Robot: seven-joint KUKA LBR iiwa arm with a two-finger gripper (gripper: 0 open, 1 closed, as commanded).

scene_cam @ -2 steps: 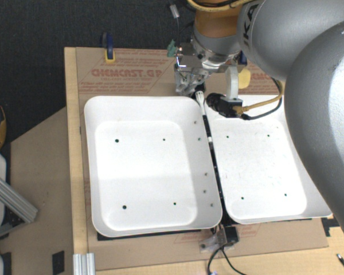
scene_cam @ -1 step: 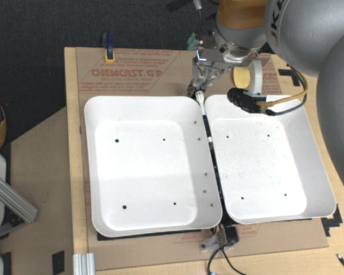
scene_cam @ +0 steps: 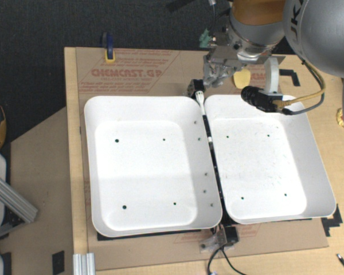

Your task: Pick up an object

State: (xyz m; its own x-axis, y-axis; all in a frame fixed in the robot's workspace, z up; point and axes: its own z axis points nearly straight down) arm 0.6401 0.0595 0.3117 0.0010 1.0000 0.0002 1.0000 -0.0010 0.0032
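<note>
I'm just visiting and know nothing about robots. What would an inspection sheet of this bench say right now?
Surface: brown board printed with red lettering, bearing the left bin and the right bin side by side.
Job's things: a small pale yellow object lies on the board just beyond the right bin, under the arm.
Clutter: a blue and yellow clamp at the board's far edge.
Hand: the hand hangs over the board past the bins' far rims; open or shut cannot be told.
Cables: a black and yellow cable loops beside the wrist; another cable leaves the near edge.
Surroundings: dark carpet; metal rail at left.
</note>
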